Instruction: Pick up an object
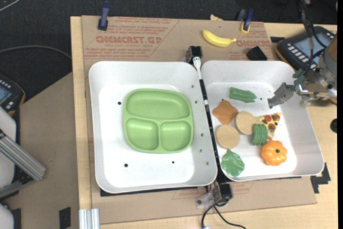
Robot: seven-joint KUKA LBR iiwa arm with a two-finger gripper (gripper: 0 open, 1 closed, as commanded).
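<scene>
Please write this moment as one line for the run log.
gripper: over right bin, far side | holding: nothing seen | nearest: green item | left bin: green tray

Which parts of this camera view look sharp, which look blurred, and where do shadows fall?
Camera view: even lighting; the green tray and orange pumpkin are sharp; the gripper at the right bin is slightly blurred; soft shadows hug the toy foods; no strong glare.

arm: enters from right, low | gripper: points left, tilted down, nothing between its fingers
</scene>
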